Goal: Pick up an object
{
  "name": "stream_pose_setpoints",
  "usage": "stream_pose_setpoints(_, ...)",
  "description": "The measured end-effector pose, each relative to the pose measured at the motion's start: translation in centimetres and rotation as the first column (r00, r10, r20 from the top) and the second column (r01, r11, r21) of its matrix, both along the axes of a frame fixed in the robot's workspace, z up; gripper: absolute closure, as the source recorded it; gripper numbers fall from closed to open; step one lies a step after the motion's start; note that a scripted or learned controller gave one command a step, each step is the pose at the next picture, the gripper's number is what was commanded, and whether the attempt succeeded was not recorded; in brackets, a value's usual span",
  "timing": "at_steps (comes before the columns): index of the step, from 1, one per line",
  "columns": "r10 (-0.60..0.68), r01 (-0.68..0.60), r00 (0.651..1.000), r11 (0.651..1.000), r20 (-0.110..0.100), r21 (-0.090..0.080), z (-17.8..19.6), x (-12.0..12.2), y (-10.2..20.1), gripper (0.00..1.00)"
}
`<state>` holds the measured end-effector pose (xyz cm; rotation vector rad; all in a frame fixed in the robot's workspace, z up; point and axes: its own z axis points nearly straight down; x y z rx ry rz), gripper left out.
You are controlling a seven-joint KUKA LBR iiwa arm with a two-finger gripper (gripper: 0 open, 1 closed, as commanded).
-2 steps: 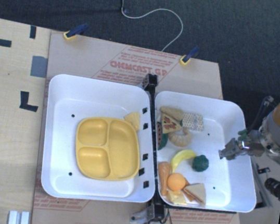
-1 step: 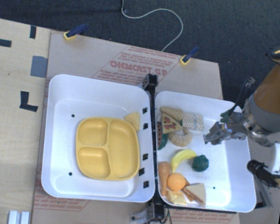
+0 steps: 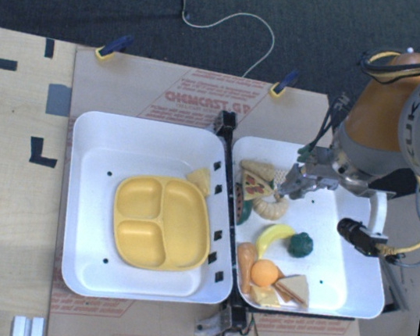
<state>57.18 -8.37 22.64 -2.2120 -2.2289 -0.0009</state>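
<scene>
The right bin holds several toy foods: a pizza slice, a pale croissant, a bread piece, a yellow banana, a dark green round item, an orange, a carrot-like piece and a sandwich wedge. My gripper hangs low over the bin's upper left, just right of the pizza slice and above the croissant. Nothing shows between its fingers.
The left bin bears a yellow divided tray and a small pale yellow piece near its right wall. A black divider runs between the bins. The arm's wrist and cable overhang the right bin's right side.
</scene>
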Motion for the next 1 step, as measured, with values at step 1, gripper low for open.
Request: stream_pose_setpoints(1,-0.002,0.002,1.000,1.000,0.000,-0.001,-0.78,3.37,3.09,1.00)
